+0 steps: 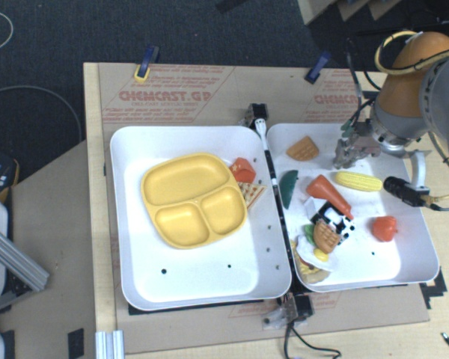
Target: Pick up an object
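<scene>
Right bin (415, 264), near edge: a pile of small toy food items (322, 241), among them a waffle-patterned piece and a black-and-white piece, lying against the divider side. Right of the pile, apart from it: a red tomato-like toy (384, 228). Mid bin: an orange carrot (328, 191) lying aslant, touching the pile's far end; a green pepper-like piece (287, 186) beside the divider; a yellow corn cob (358, 181) lying crosswise.

Left bin (127, 200): a yellow three-compartment plate (193, 199) in the middle; a red toy (242, 170) and a waffle piece (251, 194) touching the plate's right rim.

Right bin, far edge: an orange bread-like wedge (303, 149) near the far-left corner. The claw (349, 154) hangs just beyond the corn cob, nothing seen between its fingers; whether it is open or closed cannot be told.
</scene>
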